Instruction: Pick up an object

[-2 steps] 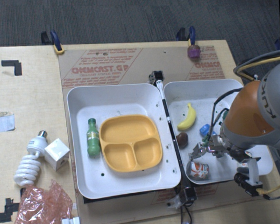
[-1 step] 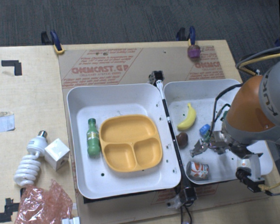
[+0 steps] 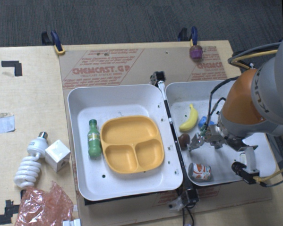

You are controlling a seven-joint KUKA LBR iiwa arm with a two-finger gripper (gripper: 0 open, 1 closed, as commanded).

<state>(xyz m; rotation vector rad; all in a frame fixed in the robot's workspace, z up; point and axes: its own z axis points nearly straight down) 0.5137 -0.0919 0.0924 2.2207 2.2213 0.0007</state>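
Observation:
In the right bin (image 3: 199,87) lie a yellow banana (image 3: 189,119), a small blue item (image 3: 203,121), a dark brown round object (image 3: 183,140) and an orange-and-white can (image 3: 200,172) on its side. My gripper (image 3: 198,142) hangs low over this bin's left part, just right of the brown object, below the banana and above the can. Nothing is visibly held in it. The grey arm with its orange band (image 3: 243,105) covers the bin's right half. In the left bin (image 3: 112,93) a green bottle (image 3: 93,138) lies beside a yellow divided plate (image 3: 132,143).
Left of the bins, on the bench, are a white spiral light bulb (image 3: 29,163), a white cube (image 3: 57,155) and a crumpled pink bag (image 3: 40,212). A purple object (image 3: 196,51) sits behind the right bin. A black divider (image 3: 167,111) runs between the bins.

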